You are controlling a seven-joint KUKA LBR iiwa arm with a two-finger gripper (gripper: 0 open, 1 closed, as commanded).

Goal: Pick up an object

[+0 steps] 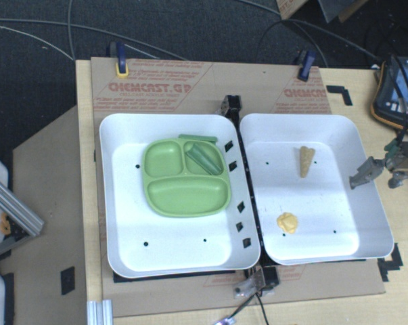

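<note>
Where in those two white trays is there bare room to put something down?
Right bin: most of the floor is free, especially the stretch between the tan cone-shaped piece and the yellow lump, and the near right corner. Left bin: the green divided plate crowds the middle; a free strip runs along the near edge. The gripper sits at the right bin's rim.

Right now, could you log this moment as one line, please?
gripper at right bin edge, nothing held | cone, yellow lump untouched

A green divided plate [187, 179] sits in the left bin [122, 242]. The right bin [366, 239] holds a tan cone [306, 160] and a yellow lump [287, 223]. The gripper [383, 171] hangs at the frame's right edge.
</note>
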